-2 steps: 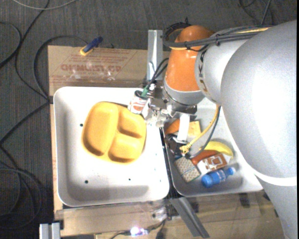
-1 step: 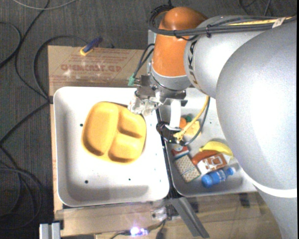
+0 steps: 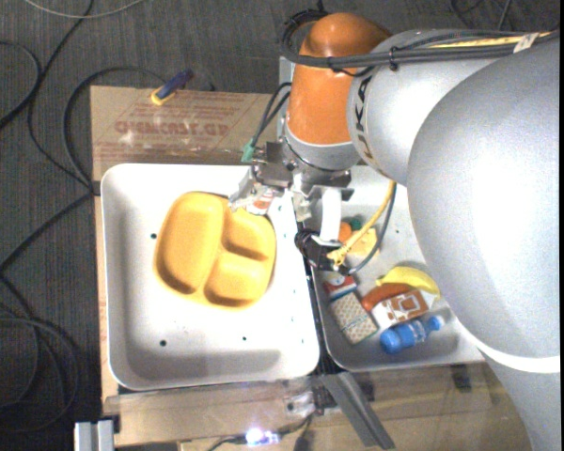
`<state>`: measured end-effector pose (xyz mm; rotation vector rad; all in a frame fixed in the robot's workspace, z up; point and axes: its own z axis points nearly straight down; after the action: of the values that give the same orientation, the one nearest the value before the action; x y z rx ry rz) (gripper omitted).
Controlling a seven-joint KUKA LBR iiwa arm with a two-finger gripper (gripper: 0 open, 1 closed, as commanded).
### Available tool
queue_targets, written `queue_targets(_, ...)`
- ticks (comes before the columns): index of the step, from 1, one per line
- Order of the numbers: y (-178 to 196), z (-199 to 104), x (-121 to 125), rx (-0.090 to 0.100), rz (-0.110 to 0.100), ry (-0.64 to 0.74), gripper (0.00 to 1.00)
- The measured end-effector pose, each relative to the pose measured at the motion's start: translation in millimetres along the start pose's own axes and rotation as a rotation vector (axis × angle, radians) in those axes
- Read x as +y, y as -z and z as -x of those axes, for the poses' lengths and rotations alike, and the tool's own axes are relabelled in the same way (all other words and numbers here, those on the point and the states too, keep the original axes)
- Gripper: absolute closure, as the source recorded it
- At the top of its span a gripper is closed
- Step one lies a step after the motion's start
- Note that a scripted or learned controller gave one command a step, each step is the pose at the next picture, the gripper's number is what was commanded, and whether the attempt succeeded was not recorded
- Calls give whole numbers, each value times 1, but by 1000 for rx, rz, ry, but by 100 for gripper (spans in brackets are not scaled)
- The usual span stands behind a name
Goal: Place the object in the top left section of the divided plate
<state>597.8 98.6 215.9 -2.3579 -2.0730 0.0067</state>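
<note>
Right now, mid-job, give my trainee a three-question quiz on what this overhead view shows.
1. True or false: the yellow divided plate lies in the left bin.
2. Which of these lies in the right bin? A) blue-capped bottle B) spoon C) mug
3. Fill in: the gripper is over the plate's upper ____ edge.

Key: 1 true. 2 A, the blue-capped bottle, below a banana. 3 right.

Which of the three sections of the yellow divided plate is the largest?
The long section on the left side of the yellow divided plate; it spans the plate's whole length, while the two right-hand sections share that length.
</note>
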Motion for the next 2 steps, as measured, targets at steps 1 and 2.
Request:
queue_targets(1,8,-1,-1,-1,-4,1,100)
queue_targets(2,8,0,-1,-2,-4,1,0)
